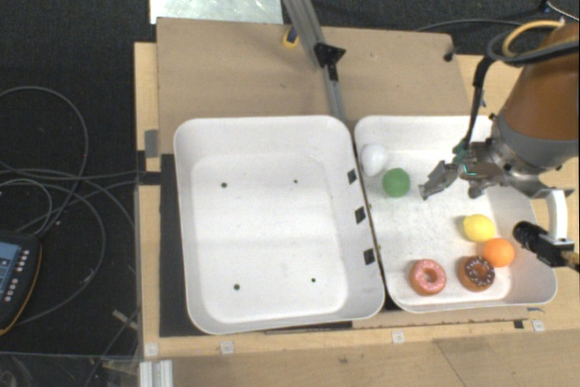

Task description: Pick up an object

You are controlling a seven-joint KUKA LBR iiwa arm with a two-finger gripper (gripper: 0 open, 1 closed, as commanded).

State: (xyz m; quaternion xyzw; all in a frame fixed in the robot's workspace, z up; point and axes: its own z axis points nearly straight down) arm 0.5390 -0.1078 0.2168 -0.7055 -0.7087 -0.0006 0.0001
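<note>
The claw [450, 178] is hanging over the right bin [535, 290], its two dark fingers spread apart with nothing between them and nothing touching them. The arm [542, 109] is reaching in from the right. A green ball [396, 182] is lying just left of the claw, close to its left fingertip but apart from it; being round, it is showing no long axis. A white ball [374, 159] is sitting just beyond it, at the bin's left wall. Nearer the viewer, a yellow lemon [478, 227] and an orange [497, 252] are lying below the claw, with a pink doughnut [428, 277] and a chocolate doughnut [477, 273] lying flat along the near wall. The left bin [272, 136] is sitting beside it on the table [236, 59].
</note>
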